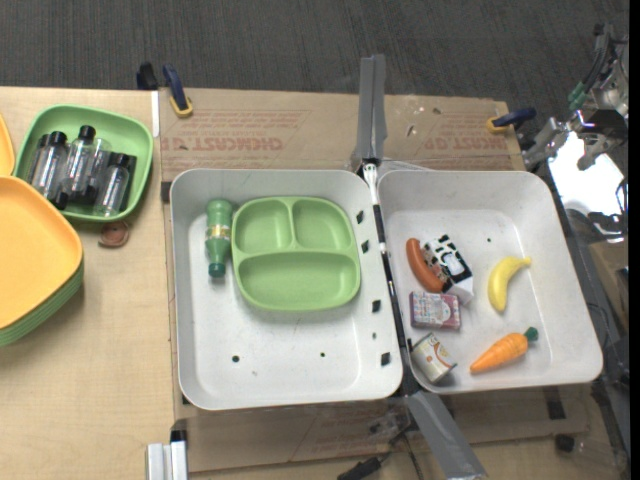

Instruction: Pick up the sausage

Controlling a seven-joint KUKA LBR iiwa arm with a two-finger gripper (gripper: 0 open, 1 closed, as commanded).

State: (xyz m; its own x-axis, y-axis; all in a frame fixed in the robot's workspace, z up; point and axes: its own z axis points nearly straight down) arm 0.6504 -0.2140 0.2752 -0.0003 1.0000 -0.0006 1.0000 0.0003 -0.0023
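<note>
- I see the sausage (421, 265) lying in the right bin (560, 218), touching a black-and-white toy (447, 260) whose form is unclear.
- My gripper's state: cannot tell.

My station is a robotics lab bench: two white bins (200, 368) butted together on cardboard sheeting (260, 128) held by spring clamps (178, 93), dark office carpet (300, 18) behind, toy food as test items, a green tray of sample bottles (80, 168) alongside.
</note>
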